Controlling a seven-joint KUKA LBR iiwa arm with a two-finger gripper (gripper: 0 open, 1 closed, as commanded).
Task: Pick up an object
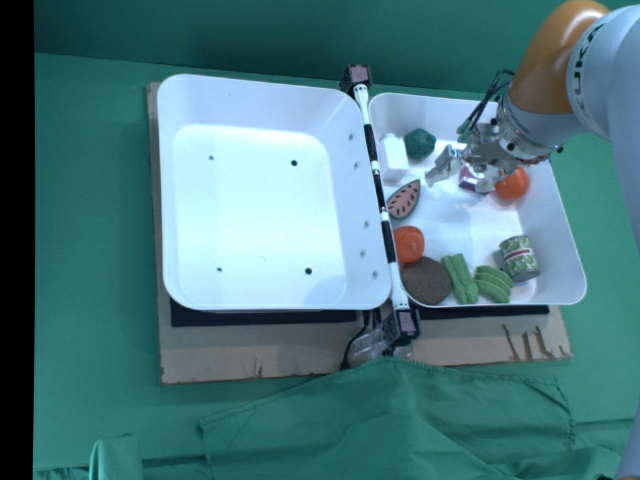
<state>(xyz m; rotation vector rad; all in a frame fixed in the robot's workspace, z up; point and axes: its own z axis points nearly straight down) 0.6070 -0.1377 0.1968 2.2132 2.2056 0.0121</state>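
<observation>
My gripper [461,175] hangs low over the far part of the right bin [565,258], fingers spread open. A small red-and-white object [469,178] lies in the gap between them, and I cannot tell whether they touch it. An orange-red ball [513,184] sits just right of the gripper. Left of it are a dark green lump [420,143], a white block [393,153] and a watermelon slice [404,199]. Nearer the front lie an orange fruit [409,243], a brown disc [427,281], green pods [461,278] and a small can [518,258].
The left bin [180,118] is a wide white tray beside the right one, with a black-and-white divider rail [375,183] between them. Both stand on cardboard [250,363] over green cloth. The arm comes in from the upper right.
</observation>
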